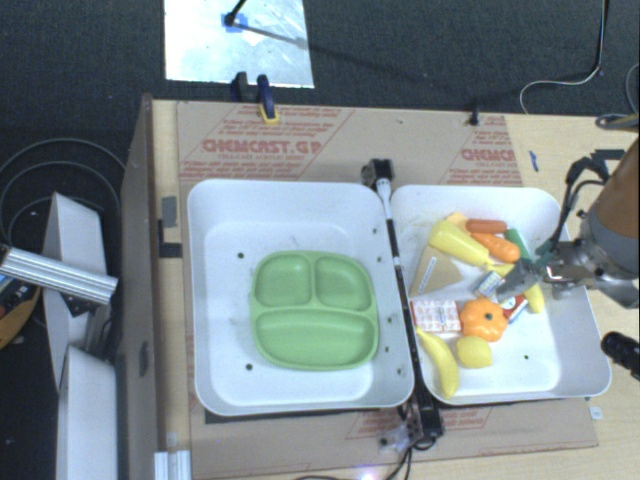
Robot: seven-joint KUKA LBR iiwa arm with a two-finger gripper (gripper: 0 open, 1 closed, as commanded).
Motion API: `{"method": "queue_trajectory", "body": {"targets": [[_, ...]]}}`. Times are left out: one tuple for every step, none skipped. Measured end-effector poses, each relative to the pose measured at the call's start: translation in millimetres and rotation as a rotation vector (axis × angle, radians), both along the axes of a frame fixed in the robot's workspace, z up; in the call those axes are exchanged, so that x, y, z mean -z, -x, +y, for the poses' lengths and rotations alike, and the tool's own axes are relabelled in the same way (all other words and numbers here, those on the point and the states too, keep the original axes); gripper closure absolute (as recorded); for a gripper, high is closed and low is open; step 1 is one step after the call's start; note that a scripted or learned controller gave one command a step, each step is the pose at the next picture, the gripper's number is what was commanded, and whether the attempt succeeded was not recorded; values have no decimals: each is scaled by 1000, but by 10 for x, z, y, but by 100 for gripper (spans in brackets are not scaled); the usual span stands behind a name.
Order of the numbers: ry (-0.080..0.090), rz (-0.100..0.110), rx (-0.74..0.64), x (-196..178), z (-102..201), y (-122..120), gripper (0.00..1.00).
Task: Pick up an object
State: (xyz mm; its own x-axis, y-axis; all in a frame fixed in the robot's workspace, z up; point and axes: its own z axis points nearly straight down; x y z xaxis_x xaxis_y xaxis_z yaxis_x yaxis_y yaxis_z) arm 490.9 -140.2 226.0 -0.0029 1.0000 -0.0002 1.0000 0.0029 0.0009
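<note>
I see two shallow white bins side by side in the middle of the frame. The left white bin (215,268) holds a light green plastic plate (315,310) with three compartments, lying flat near its centre.

The right white bin (575,363) holds a heap of toy food towards its left and upper part: a yellow corn-like piece (458,242), an orange carrot (487,226), a small orange pumpkin (483,319), a yellow banana (440,360) at the lower left, a yellow lemon (475,353) just beside the banana, and a small white-and-red printed box (434,315) touching the pumpkin's left side.

The grey arm comes in from the right edge, and its gripper (520,278) sits low over the right side of the heap, just above and right of the pumpkin. I cannot tell how the gripper is set, nor whether it has anything.
</note>
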Motion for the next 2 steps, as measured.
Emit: {"method": "queue_trajectory", "body": {"targets": [[9,-11,2,1448,-27,-312,0],[11,-20,3,1251,-47,-336,100]]}}
